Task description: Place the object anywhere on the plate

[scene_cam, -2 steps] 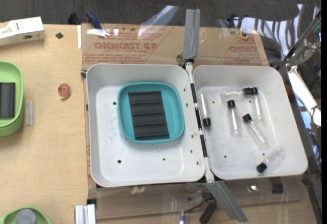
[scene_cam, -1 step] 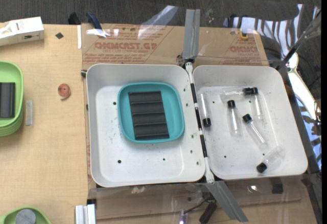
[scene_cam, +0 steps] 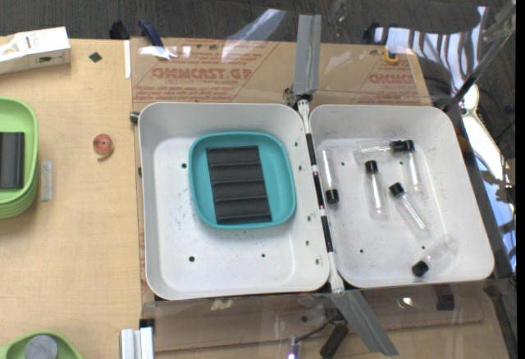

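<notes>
A teal square plate (scene_cam: 242,179) lies in the left white bin (scene_cam: 164,251), a little above the bin's middle. A dark ridged insert (scene_cam: 238,183) covers the plate's centre. Several clear tubes with black caps lie scattered in the right white bin (scene_cam: 467,185). One tube (scene_cam: 328,177) rests against that bin's left wall. Another tube (scene_cam: 374,185) lies near the middle, and a slanted tube (scene_cam: 408,206) sits just to its right. A short capped tube (scene_cam: 433,257) lies at the front right corner.
Green stacked trays (scene_cam: 16,156) sit at the bench's left edge, with a small red round piece (scene_cam: 102,144) beside them. A white box (scene_cam: 33,48) lies at the back left. Cardboard (scene_cam: 213,70) lies behind the bins, with clear plastic sheeting at the right.
</notes>
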`<state>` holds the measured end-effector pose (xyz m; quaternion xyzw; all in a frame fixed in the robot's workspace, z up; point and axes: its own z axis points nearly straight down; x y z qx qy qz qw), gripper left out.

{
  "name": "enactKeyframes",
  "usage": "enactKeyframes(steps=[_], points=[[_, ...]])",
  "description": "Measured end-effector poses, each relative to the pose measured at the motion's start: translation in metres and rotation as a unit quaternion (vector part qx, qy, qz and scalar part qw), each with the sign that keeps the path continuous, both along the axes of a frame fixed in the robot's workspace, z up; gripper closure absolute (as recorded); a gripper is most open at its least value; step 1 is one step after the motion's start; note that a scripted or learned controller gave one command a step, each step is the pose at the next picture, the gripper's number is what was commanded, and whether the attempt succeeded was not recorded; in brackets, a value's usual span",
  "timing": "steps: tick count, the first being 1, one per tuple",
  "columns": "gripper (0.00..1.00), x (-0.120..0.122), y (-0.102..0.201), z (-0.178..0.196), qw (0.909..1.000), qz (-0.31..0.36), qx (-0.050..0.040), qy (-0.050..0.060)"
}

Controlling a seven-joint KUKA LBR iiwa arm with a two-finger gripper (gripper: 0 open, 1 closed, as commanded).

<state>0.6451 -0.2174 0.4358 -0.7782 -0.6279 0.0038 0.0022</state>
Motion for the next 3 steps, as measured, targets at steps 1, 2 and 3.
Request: enactKeyframes(steps=[1, 2, 3], points=[[0.00, 0.0163, 0.0017, 0.0005, 0.9992, -0.041, -0.0003, -0.001], [0.00, 0.0161, 0.0020, 0.0002, 0.9946, -0.104, -0.0005, 0.000], [0.00, 0.0160, 0.0032, 0.0003, 0.9853, -0.171, -0.0007, 0.000]])
